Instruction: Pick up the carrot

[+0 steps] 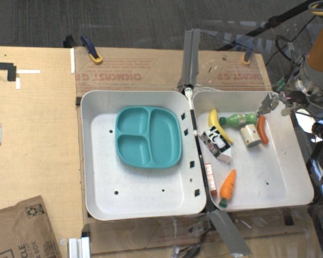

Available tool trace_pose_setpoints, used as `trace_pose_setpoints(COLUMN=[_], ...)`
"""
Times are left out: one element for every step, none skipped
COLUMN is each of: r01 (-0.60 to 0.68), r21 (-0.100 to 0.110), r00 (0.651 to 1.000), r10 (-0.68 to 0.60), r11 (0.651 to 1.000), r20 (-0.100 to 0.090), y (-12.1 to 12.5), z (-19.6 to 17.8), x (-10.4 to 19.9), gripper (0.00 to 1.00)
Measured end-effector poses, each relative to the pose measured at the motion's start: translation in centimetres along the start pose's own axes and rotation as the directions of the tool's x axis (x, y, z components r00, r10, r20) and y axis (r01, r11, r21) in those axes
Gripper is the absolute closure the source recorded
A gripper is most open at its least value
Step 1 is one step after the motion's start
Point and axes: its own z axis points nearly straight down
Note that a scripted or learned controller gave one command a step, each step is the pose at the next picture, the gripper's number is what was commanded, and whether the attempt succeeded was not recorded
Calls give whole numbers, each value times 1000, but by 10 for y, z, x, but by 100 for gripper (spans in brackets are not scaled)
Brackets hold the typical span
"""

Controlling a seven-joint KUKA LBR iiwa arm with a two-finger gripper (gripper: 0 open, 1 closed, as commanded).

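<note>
A cardboard sheet [151, 71] lying on the surface just behind the left white bin [91, 160] carries red print seen upside down; it looks like "CHEMCAST GP", though the letters are faint. Near that bin's front left corner, a brown cardboard box [21, 230] shows a recycling mark and black letters ending in "CLE"; the rest is cut off.

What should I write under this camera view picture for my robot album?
The carrot waits in the right bin while the robot's tool hovers near the green bottle.
</note>
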Motion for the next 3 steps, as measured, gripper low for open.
trace_pose_setpoints(r01=[184, 152, 10], r21=[0, 1, 0], r00=[983, 988, 1000], r10=[-184, -152, -10], r11=[983, 988, 1000], r20=[-1, -1, 1], y=[-45, -92, -45], z=[101, 127, 26], x=[8, 74, 115], gripper=[0, 0, 0])
